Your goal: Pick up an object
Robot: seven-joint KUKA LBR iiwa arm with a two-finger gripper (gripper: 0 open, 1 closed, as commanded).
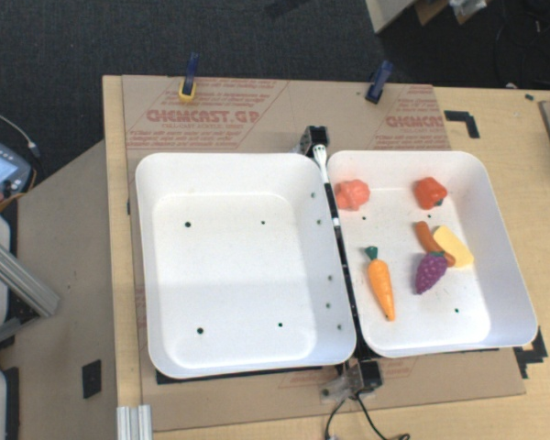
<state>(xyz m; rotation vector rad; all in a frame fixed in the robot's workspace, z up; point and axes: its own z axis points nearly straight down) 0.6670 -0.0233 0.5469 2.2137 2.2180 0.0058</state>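
The 2 white bins sat side by side on the bench, and every object lay in the right bin: a carrot near its left wall, purple grapes just beside it, a yellow block touching a brown sausage, a red pepper and a pink lump toward the far side. The left bin adjoined it. With no view of the pincer itself, I cannot tell its state or how the objects lay relative to it
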